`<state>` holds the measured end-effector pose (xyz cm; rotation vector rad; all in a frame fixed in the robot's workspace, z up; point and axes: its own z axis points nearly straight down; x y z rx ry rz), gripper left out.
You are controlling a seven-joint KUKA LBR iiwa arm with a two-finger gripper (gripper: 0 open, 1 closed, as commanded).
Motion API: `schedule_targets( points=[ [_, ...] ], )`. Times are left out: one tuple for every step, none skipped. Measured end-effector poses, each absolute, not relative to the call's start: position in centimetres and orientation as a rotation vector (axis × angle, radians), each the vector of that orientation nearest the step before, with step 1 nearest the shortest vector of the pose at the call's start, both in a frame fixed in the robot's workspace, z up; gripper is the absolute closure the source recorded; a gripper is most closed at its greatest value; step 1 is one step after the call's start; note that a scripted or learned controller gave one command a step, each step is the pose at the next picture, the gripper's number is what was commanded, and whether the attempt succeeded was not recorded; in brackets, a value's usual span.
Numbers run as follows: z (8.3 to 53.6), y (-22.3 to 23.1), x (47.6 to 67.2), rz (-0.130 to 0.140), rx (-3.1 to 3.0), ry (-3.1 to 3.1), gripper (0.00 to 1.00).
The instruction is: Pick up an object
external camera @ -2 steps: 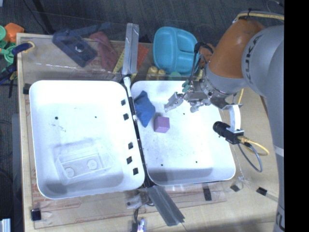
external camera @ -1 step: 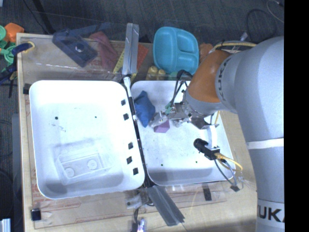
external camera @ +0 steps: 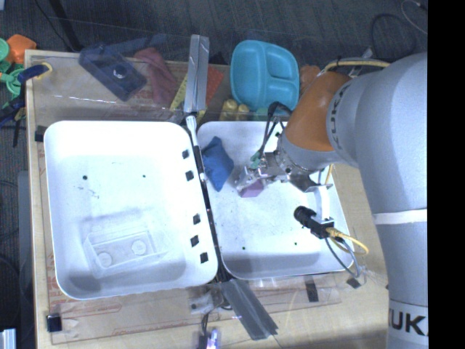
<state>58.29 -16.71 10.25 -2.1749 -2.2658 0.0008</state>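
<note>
Hovering low in right bin, gripper touches small purple object; finger opening cannot be told; object looks light, rigid, best pinched across its short sides

Blue soft lump leans on left wall of right bin, upper centre of frame. Small purple block lies just right of it on bin floor, right at the gripper tip.
</note>
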Motion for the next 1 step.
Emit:
schedule_targets(
  points=[
    [19.32,-12.46,59.74,0.002,-2.158,-2.280,1.00]
  ],
)
